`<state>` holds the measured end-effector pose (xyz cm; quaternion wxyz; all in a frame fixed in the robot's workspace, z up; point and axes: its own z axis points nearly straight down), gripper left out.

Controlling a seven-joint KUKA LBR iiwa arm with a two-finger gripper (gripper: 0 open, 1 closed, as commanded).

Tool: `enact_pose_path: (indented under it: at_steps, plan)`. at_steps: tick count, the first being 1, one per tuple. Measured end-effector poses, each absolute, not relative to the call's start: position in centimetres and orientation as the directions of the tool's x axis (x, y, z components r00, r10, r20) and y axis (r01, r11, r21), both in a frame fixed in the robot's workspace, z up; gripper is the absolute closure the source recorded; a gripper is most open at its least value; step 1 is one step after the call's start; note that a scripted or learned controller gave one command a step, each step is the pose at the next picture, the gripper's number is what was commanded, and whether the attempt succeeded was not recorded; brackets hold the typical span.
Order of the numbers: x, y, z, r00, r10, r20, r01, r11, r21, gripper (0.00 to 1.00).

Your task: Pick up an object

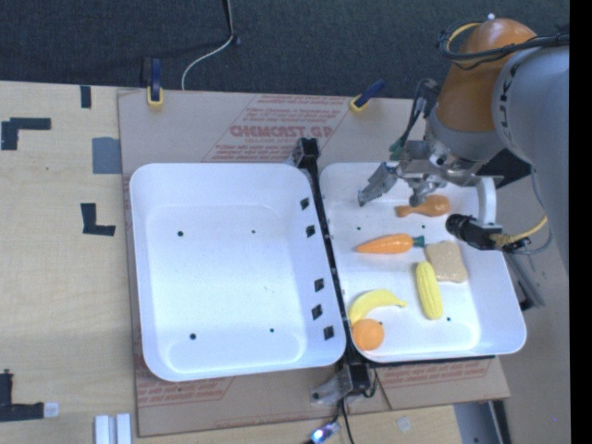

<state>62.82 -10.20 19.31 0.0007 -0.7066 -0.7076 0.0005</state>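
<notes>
Chicken leg: the brown drumstick-shaped toy [424, 208] lies at the back of my right bin [495, 340], right under my claw [400, 189], between the two fingers and closer to the right one.
Its look: tan-orange, glossy, fat at one end and narrowing toward the left, lying flat on the white floor.
Claw: my fingers are spread apart; the left finger [374, 187] slants down to the bin floor well left of the drumstick, while the right finger comes down just at it. Whether that one touches it I cannot tell. Nothing is clamped between them.
Carrot: an orange carrot [385, 244] with a small green end lies in front of the drumstick, pointing left, apart from my claw.
Bread: a beige slab [448, 262] sits right of the carrot, just beside the corn.
Corn: a yellow cob [428, 289] lies lengthwise toward the front of the bin.
Banana: a yellow curve [374, 302] lies near the front left corner, touching the orange ball [368, 335] in front of it.
Left bin: the white tray [148, 248] beside mine, joined along a black divider [319, 248].
Bench: wood-coloured top [55, 285] with a cardboard sheet [259, 128] under both bins.
Arm: my grey arm [541, 91] with its orange band [476, 72] reaches in over the back right corner.
</notes>
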Motion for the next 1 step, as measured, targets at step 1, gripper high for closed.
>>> enact_pose_path:
  at_steps: [1]
  plan:
    - [61.59, -8.86, 25.71, -0.003, 1.000, 0.000, 1.000, 0.003, 0.005, 0.00]
